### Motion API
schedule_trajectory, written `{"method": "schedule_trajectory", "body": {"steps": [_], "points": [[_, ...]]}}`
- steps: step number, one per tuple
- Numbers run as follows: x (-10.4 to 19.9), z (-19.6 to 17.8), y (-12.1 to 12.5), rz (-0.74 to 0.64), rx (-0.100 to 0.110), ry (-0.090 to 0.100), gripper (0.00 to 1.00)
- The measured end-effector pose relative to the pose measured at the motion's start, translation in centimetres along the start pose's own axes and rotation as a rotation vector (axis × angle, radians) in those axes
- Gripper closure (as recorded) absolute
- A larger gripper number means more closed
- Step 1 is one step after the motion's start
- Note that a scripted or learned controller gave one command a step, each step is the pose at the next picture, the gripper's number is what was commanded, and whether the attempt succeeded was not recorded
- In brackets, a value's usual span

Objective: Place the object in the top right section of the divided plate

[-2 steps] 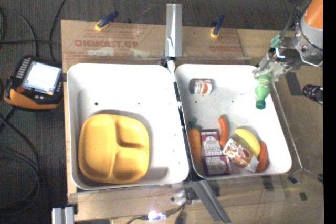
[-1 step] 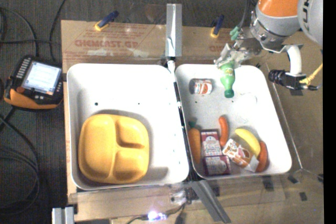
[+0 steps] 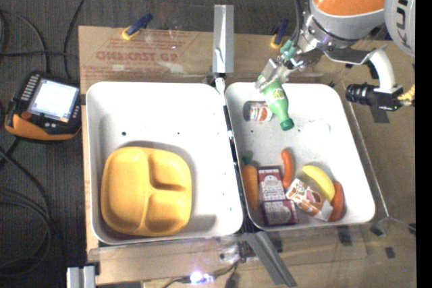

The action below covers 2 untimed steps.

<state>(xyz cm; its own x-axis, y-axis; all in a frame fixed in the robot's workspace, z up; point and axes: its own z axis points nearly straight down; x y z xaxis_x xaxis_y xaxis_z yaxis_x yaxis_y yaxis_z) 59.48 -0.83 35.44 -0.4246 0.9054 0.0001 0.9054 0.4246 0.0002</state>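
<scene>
A yellow divided plate (image 3: 147, 191) lies in the left bin (image 3: 108, 104); its top right section (image 3: 170, 172) holds nothing. My gripper (image 3: 271, 79) hangs over the back left of the right bin (image 3: 351, 138), shut on the base end of a green bottle (image 3: 278, 103) with a white label. The bottle slants down and to the right, cap end lowest, above the bin floor.
The right bin also holds a small can (image 3: 256, 111) beside the bottle, a carrot (image 3: 250, 187), a sausage (image 3: 288, 165), a banana (image 3: 318, 182), two small boxes (image 3: 271, 185), a snack packet (image 3: 307, 199) and a hot dog (image 3: 337, 202). A pendant (image 3: 44, 104) lies left of the bench.
</scene>
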Motion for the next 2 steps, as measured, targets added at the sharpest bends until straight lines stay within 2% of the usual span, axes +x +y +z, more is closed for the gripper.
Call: {"method": "schedule_trajectory", "body": {"steps": [1,2], "points": [[7.1,10.1,-2.6,-0.308,0.002,0.003,1.0],[11.8,14.6,-6.8,-0.58,0.001,0.003,1.0]]}}
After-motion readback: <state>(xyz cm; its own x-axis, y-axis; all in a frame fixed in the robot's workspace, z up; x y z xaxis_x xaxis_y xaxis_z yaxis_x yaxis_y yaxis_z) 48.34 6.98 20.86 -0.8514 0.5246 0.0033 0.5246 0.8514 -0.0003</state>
